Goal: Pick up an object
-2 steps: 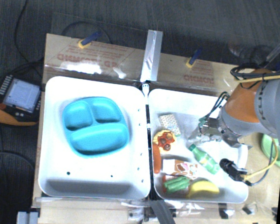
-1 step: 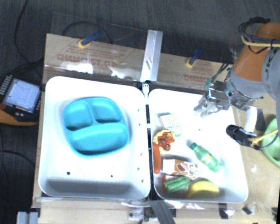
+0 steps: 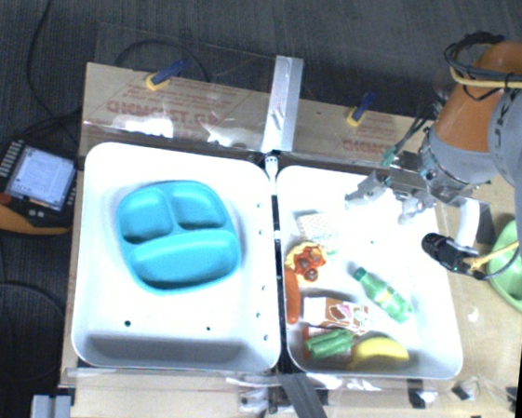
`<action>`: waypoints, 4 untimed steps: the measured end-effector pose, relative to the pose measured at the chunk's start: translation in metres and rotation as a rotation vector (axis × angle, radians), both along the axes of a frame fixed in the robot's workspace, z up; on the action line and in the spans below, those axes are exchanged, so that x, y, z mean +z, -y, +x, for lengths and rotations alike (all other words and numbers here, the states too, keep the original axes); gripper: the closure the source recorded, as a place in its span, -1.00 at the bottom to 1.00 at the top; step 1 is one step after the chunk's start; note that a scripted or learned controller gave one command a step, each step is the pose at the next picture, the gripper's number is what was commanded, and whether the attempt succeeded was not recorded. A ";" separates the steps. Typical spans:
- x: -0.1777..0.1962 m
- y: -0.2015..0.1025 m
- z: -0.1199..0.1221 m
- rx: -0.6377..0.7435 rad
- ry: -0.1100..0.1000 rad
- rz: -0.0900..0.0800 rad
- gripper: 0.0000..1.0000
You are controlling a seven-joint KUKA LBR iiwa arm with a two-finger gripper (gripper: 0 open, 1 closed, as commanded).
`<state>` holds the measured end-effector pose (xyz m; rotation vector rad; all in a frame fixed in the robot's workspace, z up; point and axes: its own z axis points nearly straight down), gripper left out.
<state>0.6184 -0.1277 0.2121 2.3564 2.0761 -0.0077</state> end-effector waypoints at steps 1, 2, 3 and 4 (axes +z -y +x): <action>-0.070 0.039 -0.040 0.092 -0.001 0.003 -1.00; -0.123 0.049 -0.065 -0.190 0.011 0.006 -1.00; -0.113 0.049 -0.064 -0.189 0.013 0.006 1.00; -0.113 0.049 -0.064 -0.189 0.013 0.006 -1.00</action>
